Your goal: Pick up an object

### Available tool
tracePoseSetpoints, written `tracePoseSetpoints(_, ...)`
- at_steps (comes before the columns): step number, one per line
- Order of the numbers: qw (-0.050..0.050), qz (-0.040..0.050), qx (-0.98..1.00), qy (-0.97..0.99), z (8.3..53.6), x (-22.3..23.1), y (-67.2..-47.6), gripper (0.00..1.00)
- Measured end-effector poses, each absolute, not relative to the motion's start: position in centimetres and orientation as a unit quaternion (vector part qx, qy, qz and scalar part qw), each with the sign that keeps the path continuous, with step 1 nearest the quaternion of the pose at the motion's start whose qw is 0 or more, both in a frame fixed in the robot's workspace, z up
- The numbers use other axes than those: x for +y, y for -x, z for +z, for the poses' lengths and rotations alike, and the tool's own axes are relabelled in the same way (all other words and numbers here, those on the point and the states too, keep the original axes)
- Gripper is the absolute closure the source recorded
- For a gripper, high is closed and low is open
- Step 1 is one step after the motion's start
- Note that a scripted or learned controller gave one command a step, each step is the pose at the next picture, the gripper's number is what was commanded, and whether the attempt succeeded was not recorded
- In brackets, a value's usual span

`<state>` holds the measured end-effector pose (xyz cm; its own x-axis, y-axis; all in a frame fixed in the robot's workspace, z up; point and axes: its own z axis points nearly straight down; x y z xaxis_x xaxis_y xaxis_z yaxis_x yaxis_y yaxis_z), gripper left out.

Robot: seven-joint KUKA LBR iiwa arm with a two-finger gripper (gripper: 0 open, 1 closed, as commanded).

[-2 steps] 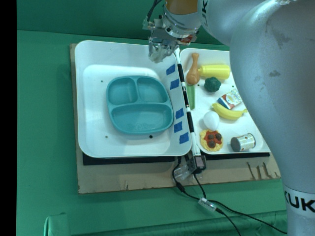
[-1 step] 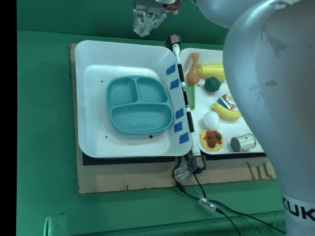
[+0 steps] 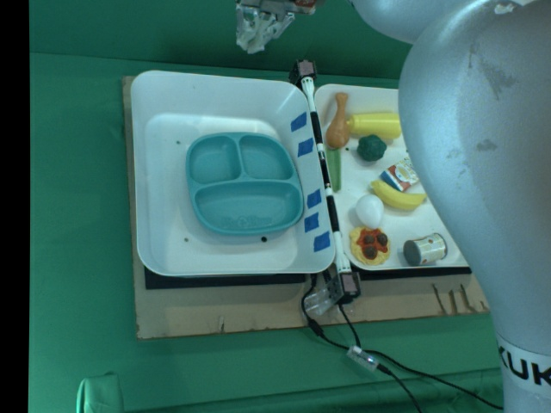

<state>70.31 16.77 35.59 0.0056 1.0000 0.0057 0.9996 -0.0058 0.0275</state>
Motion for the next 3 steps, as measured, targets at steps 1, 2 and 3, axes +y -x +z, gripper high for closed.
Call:
tracePoseSetpoints(1, 0.012, 0.0176, 0.704, -0.710, 37.6, 16.8, -70.4, 1.00)
tracePoseSetpoints(2, -0.003, 0.0004, 0.707, -0.708, 23.0, 15.4, -70.2, 1.00)
tracePoseSetpoints(3, -0.003, 0.0026, 0.705, -0.709, 24.6, 15.5, -70.3, 1.00)
